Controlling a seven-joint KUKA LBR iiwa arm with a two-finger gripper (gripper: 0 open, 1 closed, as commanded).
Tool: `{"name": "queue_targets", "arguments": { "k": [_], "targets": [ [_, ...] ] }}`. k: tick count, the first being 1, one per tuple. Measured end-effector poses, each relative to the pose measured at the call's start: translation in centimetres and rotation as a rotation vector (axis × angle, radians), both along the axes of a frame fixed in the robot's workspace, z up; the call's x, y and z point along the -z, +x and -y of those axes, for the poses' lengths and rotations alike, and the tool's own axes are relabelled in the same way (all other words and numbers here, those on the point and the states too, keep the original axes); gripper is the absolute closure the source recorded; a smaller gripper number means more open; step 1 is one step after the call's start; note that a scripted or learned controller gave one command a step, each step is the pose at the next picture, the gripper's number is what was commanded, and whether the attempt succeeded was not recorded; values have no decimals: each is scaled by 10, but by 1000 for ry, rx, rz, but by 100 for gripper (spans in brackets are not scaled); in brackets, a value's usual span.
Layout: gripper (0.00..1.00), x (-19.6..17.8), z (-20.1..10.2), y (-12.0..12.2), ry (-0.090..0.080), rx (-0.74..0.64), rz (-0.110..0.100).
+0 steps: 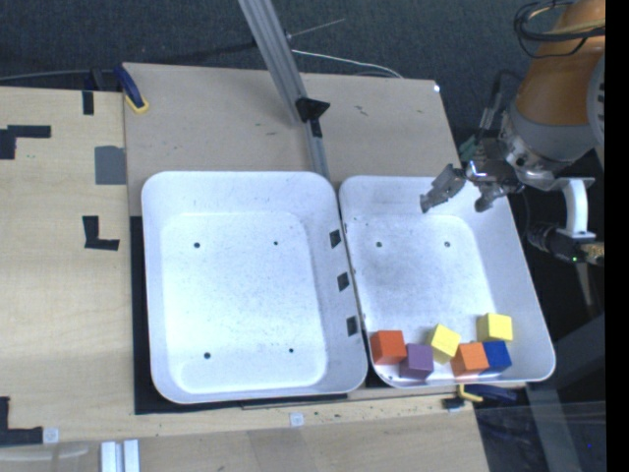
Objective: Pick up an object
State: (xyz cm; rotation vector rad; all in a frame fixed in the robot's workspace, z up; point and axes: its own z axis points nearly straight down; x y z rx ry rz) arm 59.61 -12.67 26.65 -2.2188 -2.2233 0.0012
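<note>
Several small blocks lie along the near edge of the right bin (511, 264): an orange block (388, 345), a purple block (420, 359), a yellow block (445, 340), a second orange block (470, 358), a blue block (496, 355) and a second yellow block (495, 325). My gripper (460, 194) hangs over the far right part of that bin, well away from the blocks. Its two fingers are spread apart with nothing between them.
The left bin (157, 264) sits beside the right one, joined by black clips (341, 281). A slanted metal rail (280, 57) crosses the bench behind the bins. The arm's orange and grey wrist (560, 87) stands at the right.
</note>
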Motion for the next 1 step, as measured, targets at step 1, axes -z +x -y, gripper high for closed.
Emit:
{"name": "queue_targets", "arguments": {
  "k": [1],
  "targets": [
    [0, 41, 52, 32, -3, 5, -2]
  ]
}}
